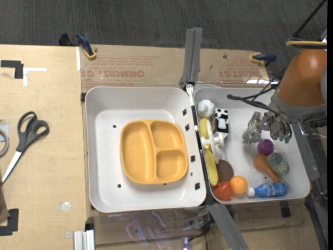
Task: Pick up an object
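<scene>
The right bin (237, 100) holds several small objects. My gripper (266, 131) hangs low over its right half, open, with nothing between its fingers. A purple ball (266, 147) lies just in front of it, close to the fingertips. Near the ball are an orange carrot-shaped toy (264, 167) and a small grey-green can (279, 164). Along the front wall lie a blue bottle (269, 190), an orange ball (238, 184) and a red tomato-like piece (222, 191). A yellow banana-like piece (209, 158), a brown disc (225, 169), a white bottle (206, 108) and a black-and-white item (222, 120) occupy the bin's left side.
The left bin (99, 139) carries a yellow divided plate (154, 151). A grey divider bar (192, 56) runs between the bins at the back. Scissors (25, 135) lie on the wooden bench at the far left. The arm's orange band (307, 77) looms over the right bin's back right corner.
</scene>
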{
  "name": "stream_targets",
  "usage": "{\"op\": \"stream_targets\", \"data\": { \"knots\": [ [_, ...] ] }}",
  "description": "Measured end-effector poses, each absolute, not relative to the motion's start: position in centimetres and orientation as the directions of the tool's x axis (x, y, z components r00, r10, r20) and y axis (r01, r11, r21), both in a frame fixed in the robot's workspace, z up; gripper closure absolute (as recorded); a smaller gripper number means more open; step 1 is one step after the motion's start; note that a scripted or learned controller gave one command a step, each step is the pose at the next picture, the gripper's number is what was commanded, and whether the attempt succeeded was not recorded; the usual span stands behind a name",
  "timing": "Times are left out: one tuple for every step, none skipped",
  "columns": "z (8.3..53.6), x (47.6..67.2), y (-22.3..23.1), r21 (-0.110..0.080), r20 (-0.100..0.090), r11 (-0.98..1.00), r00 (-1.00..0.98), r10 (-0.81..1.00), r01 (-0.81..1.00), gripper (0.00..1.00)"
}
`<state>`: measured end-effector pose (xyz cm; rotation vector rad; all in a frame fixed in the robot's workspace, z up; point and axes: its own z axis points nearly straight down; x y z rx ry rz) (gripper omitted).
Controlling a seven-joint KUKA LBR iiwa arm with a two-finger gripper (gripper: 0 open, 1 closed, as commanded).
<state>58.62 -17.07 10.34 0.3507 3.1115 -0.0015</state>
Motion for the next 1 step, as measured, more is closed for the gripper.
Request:
{"op": "stream_targets", "data": {
  "knots": [
    [10.34, 58.61, -17.07, 0.000, -0.010, 0.975, -0.975, 0.223, 0.223, 0.00]
  ]
}}
